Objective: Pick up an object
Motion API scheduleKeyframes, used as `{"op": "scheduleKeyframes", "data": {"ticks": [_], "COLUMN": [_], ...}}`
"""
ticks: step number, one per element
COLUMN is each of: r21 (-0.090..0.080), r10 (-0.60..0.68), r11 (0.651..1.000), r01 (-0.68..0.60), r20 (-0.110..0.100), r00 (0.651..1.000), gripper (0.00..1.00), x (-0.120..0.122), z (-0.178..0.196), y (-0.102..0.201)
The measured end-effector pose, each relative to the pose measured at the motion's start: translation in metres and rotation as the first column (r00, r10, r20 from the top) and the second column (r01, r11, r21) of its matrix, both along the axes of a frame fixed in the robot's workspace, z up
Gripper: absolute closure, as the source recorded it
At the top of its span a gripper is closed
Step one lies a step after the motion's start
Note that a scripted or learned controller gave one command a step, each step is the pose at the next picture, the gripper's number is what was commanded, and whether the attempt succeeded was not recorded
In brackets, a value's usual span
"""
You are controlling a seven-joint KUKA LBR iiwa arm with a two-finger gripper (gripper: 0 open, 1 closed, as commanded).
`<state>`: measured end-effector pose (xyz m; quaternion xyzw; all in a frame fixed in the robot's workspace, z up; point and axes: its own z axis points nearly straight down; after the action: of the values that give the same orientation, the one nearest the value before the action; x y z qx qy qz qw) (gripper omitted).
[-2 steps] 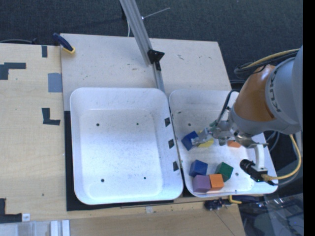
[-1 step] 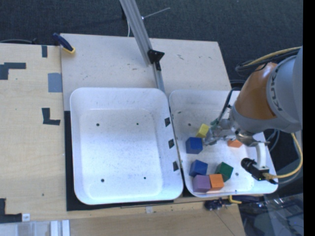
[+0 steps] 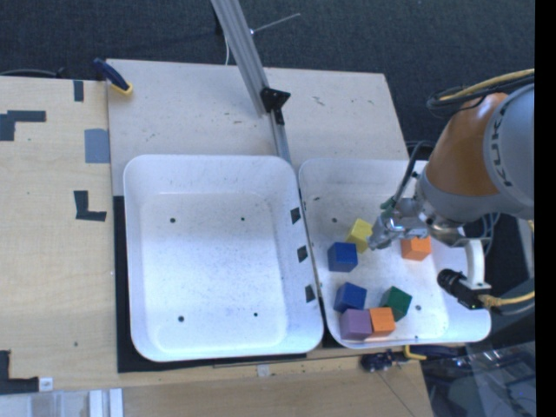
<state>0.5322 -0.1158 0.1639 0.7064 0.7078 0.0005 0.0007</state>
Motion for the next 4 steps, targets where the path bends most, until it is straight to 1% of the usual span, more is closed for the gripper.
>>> {"op": "scheduleKeyframes", "data": {"ticks": [1,2,3,4], "r21": [-0.001,-0.001,0.002,0.001], "r10": [0.000,0.000,0.004,0.005], "r11": [1.000,1.000,1.000,1.000], "r01": [0.000,0.000,-0.004,-0.005], "r20": [0.003,0.002,-0.003,-0.004], "r00": [1.000,1.000,1.000,1.000], "gripper": [1.00,1.00,1.00,1.00], "x": [-0.004,-0.003,0.008,0.026], "z": [0.062,0.099,0.101,0.083], "y": [-0.001,-0.001,0.052,0.106]}}
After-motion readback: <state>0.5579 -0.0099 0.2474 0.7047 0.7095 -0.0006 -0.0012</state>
